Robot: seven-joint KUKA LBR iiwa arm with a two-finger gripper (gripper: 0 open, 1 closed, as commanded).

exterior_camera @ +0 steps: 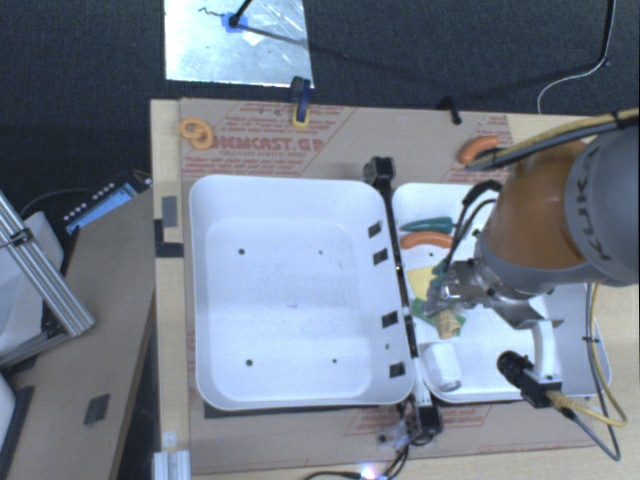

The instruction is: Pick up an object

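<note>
The gripper (447,306) sits low in the right bin (480,388), near its left wall; finger state cannot be told. Crowded around it: a yellow piece (420,280) at 10 o'clock, a smooth white cylinder (442,364) at 6, an orange-green tool (428,232) at 12. The left bin (290,288) offers a broad smooth floor.

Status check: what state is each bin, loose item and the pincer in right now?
Left bin: level on the bench.
Right bin: holds small items, arm above it.
Orange-and-green item: lying flat near the far wall.
White item: lying near the front corner.
Pincer: low among items; grip unclear.
</note>
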